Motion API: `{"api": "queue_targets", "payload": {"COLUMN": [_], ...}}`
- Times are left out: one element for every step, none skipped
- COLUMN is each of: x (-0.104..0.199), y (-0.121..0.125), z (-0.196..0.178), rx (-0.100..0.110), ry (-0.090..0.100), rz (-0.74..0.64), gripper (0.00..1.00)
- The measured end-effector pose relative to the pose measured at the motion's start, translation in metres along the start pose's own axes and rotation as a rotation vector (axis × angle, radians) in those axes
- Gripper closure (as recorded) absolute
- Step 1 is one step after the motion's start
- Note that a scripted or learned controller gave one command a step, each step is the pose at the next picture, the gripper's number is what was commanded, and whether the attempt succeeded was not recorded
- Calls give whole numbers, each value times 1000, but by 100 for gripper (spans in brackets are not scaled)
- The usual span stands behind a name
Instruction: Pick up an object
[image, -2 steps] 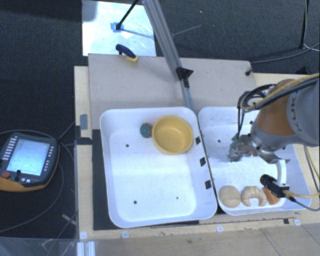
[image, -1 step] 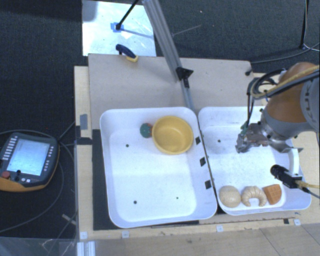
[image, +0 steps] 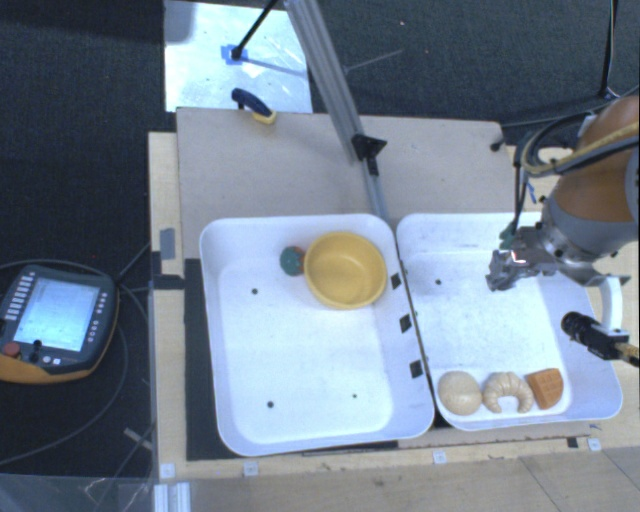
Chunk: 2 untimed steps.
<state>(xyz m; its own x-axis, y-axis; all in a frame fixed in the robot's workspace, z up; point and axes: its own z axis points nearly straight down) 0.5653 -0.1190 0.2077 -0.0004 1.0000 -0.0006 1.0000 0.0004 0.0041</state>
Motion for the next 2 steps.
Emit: {"api": "queue_targets", "payload": {"x": [0,47], "y": [1,-17], "z": [-21,-12], "rx": [2,4], "ry": [0,1], "rz": [0,-3], "gripper": [100,100]}}
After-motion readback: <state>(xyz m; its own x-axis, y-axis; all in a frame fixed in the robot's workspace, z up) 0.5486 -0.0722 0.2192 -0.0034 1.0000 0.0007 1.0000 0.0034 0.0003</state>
